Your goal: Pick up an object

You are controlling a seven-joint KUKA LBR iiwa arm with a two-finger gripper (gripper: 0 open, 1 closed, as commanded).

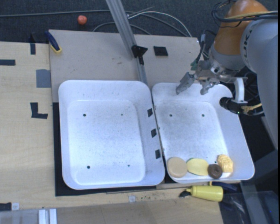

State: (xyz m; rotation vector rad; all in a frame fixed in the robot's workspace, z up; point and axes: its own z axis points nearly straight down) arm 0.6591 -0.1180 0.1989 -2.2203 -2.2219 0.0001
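Claw [194, 87] open above right bin [233, 125]

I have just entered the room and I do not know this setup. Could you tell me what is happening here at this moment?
A grey robot arm with an orange band reaches in from the right. Its gripper hangs over the far rim of the right bin, jaws open with nothing between them. Four small objects lie along that bin's near edge: a tan disc, a pale yellow piece, a dark brown ring and a yellow corn-like piece. None has been picked up yet.
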